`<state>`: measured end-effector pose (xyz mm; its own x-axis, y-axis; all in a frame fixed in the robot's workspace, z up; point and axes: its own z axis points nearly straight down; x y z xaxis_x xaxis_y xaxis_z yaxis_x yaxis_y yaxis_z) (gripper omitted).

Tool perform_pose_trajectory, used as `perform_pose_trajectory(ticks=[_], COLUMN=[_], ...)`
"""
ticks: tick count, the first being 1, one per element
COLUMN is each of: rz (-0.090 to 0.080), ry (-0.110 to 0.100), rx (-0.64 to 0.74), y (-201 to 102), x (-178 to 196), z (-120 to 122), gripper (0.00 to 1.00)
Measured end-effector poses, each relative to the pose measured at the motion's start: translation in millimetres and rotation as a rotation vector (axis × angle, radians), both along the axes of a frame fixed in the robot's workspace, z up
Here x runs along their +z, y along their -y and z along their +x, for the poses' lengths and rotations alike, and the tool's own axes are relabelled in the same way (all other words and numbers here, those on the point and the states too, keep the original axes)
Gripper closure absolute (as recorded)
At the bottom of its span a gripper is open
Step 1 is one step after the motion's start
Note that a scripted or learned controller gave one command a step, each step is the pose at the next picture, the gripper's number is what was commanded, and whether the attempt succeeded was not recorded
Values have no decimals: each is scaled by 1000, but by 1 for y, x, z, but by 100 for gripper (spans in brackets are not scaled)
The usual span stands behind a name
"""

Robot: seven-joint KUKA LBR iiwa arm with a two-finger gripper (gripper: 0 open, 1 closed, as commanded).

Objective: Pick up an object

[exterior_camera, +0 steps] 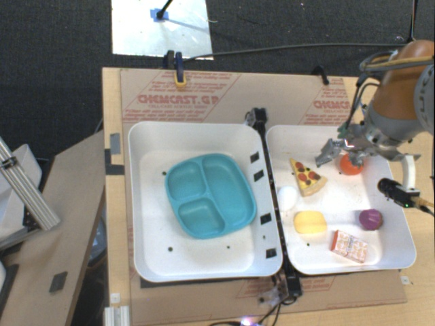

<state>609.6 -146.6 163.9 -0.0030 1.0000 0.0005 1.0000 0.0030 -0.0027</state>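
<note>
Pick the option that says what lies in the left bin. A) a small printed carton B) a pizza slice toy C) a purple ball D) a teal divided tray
D: the teal divided tray lies alone in the left bin, while the pizza slice toy, purple ball and small printed carton all lie in the right bin.

A teal divided plate (211, 195) lies in the left white bin (146, 202). Both bins rest on a brown board printed with red lettering (177, 99). A blue and yellow clamp (179, 68) grips the board's far edge, just below a pale square sheet (160, 19) on dark carpet (54, 46).
</note>
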Motion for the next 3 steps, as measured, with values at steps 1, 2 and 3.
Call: perform_pose_trajectory(ticks=[1, 2, 3], rz=[1, -1, -2], ry=[0, 8, 25], rx=[-1, -2, -1], y=[-7, -6, -7], x=[-59, -75, -61], z=[-6, -3, 1], gripper=[0, 0, 100])
